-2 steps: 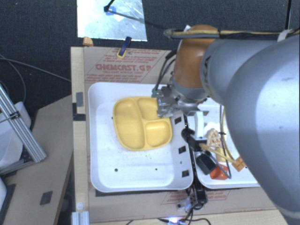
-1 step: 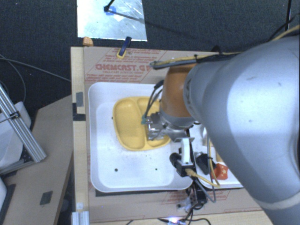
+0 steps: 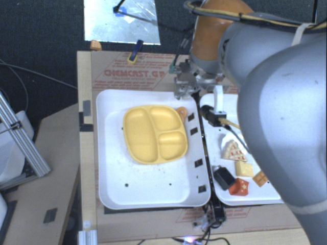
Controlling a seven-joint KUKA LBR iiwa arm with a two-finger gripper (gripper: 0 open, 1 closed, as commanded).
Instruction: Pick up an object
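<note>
Pincer (image 3: 182, 92) low, arm (image 3: 265, 86) overhead

Clearly a robotics lab or test cell, not a home: big grey industrial arm (image 3: 276, 86) with orange band reaching over a bench (image 3: 61, 137), loose cables (image 3: 15, 80) trailing over dark carpet at 9 o'clock, aluminium framing (image 3: 20, 137) at 8 o'clock, taped foil sheet (image 3: 121, 13) at 12, "CHEMCAST" cardboard (image 3: 133, 71) under two white bins (image 3: 110, 188)

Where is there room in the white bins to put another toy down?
The left bin has bare floor along its near edge and left wall, around the yellow divided plate. The right bin is crowded: a black block, a red piece and a wedge-shaped toy sit close together under the arm.
</note>
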